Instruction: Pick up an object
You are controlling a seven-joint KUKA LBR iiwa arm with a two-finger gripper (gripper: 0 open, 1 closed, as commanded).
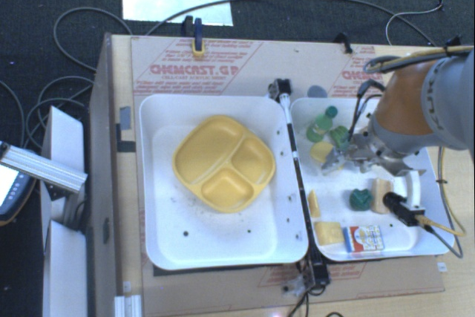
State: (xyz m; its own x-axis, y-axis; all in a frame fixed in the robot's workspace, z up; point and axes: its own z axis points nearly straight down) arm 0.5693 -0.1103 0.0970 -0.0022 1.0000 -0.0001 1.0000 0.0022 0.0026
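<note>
The right bin (434, 249) holds several small objects. At its far left a green bottle (322, 123) lies beside another green piece (340, 136). Just below them sits a pale yellow lump (320, 152). My gripper (335, 158) hangs low over the bin, right beside that yellow lump and the green piece. Nothing is seen between its tips. Nearer the front are a dark green toy (361, 198), a beige block (381, 194), a small yellow wedge (313, 203), a yellow sponge (328, 233) and a red, white and blue box (364, 238).
The left bin (159, 234) carries a yellow divided plate (224, 162) at its middle. A black divider rail (293, 159) runs between the two bins. The grey arm with its orange band (404, 104) crosses the right bin's far right side.
</note>
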